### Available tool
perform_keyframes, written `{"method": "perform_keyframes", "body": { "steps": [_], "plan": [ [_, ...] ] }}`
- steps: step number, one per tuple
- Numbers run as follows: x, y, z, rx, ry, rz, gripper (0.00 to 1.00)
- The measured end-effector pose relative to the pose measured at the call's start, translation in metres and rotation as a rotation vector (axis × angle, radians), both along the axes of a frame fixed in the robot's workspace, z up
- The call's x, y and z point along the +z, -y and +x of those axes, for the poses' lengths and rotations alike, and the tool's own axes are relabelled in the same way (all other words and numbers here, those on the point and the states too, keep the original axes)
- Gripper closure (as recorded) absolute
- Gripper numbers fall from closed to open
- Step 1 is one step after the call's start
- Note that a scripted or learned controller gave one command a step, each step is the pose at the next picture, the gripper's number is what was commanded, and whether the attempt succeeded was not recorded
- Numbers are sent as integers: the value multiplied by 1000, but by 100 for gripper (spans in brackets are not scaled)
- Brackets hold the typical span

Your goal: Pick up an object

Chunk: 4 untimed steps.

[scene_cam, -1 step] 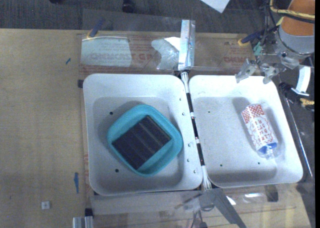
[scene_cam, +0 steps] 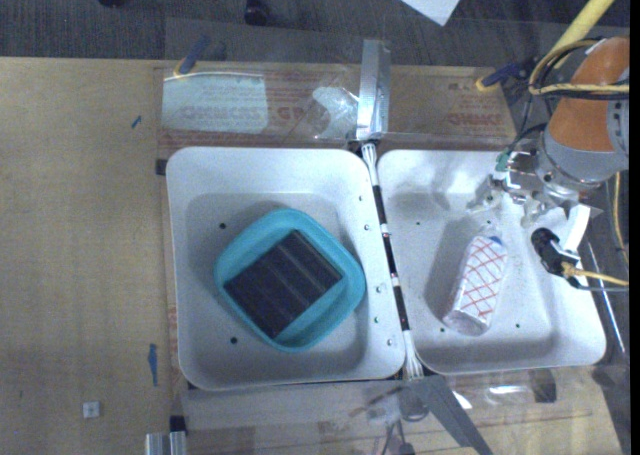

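Hovering: fingers (scene_cam: 520,195) at the top right of the right bin (scene_cam: 590,338), hanging from the grey arm (scene_cam: 585,133)
Grip: cannot tell whether it is spread or closed (the tips blur into the wrist hardware)
Packet: white with a red crisscross pattern (scene_cam: 478,278), lying just below the fingers and a little to their left, on the right bin's floor
Container: teal, with a dark ridged inside (scene_cam: 290,278), far left of the fingers in the left bin (scene_cam: 200,193)
Tabletop: brown (scene_cam: 70,243), well left of the fingers
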State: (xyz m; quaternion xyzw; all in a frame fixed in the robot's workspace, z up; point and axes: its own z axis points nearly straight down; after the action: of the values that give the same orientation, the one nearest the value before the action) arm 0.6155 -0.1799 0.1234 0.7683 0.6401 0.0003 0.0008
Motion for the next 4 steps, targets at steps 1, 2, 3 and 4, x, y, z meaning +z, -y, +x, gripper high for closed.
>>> {"method": "perform_keyframes", "body": {
  "steps": [1, 2, 3, 4],
  "plan": [
    [-36, 15, -43, 216, 3, 0, 0],
    [-36, 4, -101, 406, 4, -1, 0],
    [-24, 6, -100, 402, 10, -4, 100],
    [-24, 6, -100, 402, 10, -4, 0]
  ]
}}
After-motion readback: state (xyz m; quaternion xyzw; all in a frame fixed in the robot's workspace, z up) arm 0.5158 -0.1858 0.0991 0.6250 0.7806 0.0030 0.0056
